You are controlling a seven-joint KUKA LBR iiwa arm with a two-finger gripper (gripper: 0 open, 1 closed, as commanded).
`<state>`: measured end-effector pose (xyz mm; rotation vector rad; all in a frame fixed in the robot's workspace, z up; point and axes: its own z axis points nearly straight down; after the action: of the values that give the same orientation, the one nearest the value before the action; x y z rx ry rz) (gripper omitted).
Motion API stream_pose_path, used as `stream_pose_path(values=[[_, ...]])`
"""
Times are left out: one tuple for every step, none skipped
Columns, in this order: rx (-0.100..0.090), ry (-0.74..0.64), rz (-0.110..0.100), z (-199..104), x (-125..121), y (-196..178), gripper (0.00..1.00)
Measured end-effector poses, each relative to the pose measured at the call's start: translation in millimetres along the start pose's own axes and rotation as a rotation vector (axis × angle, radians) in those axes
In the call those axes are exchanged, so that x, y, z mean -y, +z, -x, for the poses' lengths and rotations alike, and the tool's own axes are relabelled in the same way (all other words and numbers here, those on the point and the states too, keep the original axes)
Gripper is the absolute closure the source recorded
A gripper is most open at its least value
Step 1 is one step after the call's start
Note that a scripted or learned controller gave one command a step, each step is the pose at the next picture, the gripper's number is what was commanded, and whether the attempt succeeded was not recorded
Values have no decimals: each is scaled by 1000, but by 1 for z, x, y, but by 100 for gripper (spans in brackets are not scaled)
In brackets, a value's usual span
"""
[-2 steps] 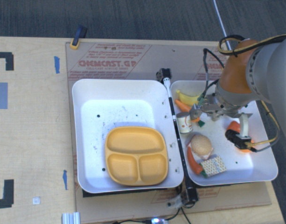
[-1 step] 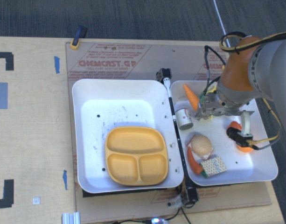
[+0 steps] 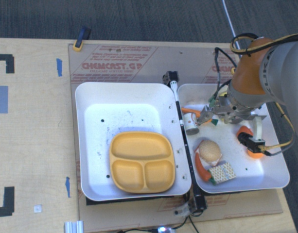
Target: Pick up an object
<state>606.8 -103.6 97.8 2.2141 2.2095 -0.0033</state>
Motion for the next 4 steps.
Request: stream_pose_path(values=[[-1, 3, 5, 3, 24, 9, 0], [-6, 1, 1, 0, 24, 0, 100], [-2, 3, 2, 3, 24, -1, 0], [5, 6, 12, -2, 51, 7, 0]])
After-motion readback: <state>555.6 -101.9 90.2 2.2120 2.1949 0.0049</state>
